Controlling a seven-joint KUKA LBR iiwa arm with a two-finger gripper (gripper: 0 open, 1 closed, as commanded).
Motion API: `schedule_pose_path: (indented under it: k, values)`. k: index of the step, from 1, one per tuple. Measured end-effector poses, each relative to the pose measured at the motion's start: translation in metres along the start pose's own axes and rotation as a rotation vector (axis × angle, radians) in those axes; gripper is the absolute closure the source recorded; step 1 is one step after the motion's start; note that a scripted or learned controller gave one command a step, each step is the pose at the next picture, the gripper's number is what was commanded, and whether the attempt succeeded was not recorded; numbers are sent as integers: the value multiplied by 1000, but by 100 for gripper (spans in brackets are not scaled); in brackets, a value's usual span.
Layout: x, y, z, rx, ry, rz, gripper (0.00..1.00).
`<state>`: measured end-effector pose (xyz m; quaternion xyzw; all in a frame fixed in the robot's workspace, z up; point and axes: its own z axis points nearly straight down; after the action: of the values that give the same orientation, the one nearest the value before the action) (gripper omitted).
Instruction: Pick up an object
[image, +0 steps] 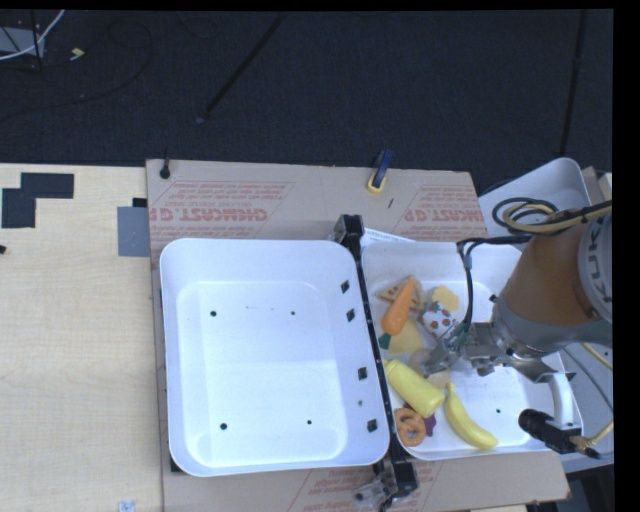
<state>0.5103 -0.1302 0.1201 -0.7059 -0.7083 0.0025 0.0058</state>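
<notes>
Camera view: fingers (447, 352) just above yellow cylinder (415, 387)

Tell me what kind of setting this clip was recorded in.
Most likely a robotics lab bench set up for bin-picking trials. Two shallow white bins, the left bin and the right bin, sit on cardboard; the right one holds toy food such as a banana; cables trail across dark floor.

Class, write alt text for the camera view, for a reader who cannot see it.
A grey robot arm with an orange band reaches from the right, its claw low over small toys in the right shallow white bin: an orange carrot-shaped toy, a yellow cylinder-shaped toy and a yellow plastic banana. The left shallow white bin adjoins it.
</notes>
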Motion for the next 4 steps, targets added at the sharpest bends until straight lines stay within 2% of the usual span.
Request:
schedule_pose_path:
  k: [1,2,3,4]
  values:
    - [30,79,25,-17,-6,-1,0]
    - [28,74,15,-7,-4,5,100]
    - [28,74,16,-6,-4,6,0]
    - [38,130,29,-10,-21,5,0]
